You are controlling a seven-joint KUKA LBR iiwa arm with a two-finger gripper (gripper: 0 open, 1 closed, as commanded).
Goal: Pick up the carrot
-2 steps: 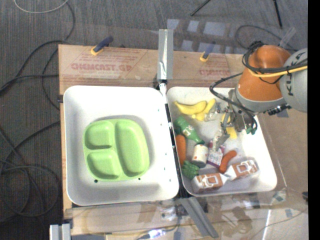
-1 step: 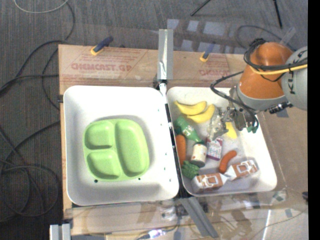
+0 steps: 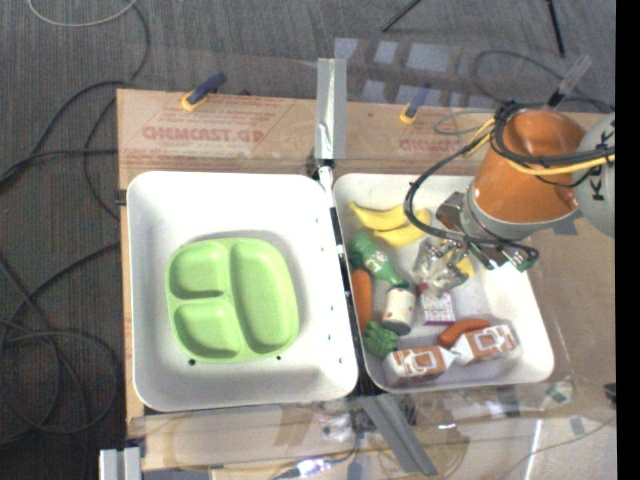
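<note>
Lime-green plastic catches the eye first: a divided plate [image 3: 234, 297] with three compartments lies in the left white bin [image 3: 150, 368], which sits on a brown table [image 3: 220, 133] marked with red lettering. Dark cables [image 3: 50, 258] loop across the grey carpet to the left of the table. A metal strip [image 3: 326, 118] runs down between the two bins. In the right white bin [image 3: 535, 353], the carrot [image 3: 362, 295] lies lengthwise close to the left wall, just below a green bottle [image 3: 372, 258] and just above a piece of broccoli [image 3: 379, 340]. A banana [image 3: 385, 223] rests near the bin's upper edge. A small white cylinder with a red band [image 3: 397, 308] sits just right of the carrot, and two white-and-orange cartons [image 3: 455, 353] lie along the bin's lower edge with a red-orange piece [image 3: 462, 329] touching them. The end effector [image 3: 441, 265] hangs over the middle of the right bin, apart from the carrot, below the arm's orange band [image 3: 530, 168]; whether it is released or clenched cannot be told from this angle.
</note>
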